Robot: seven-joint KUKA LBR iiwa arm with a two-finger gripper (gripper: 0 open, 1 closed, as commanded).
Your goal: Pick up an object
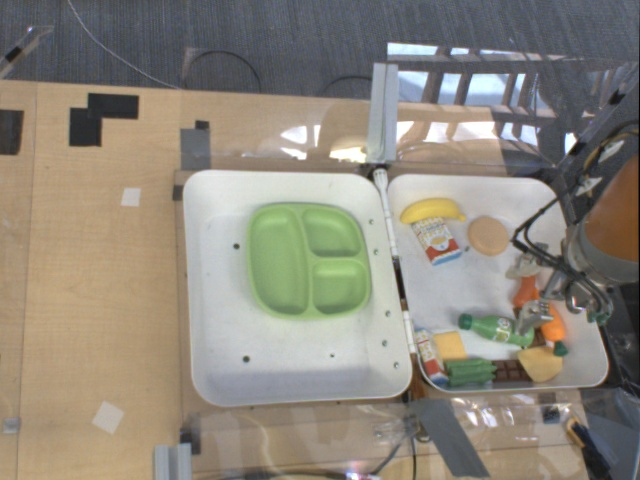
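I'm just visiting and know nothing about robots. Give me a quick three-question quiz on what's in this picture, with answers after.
1. True or false: the green divided plate lies in the left bin.
2. Which item lies nearest the banana? A) the small red and white carton B) the green bottle C) the carrot
3. Fill in: the gripper hangs over the ___ bin, near the carrot and the green bottle.

Key
1. True.
2. A; the carton sits just below the banana in the right bin.
3. Right.
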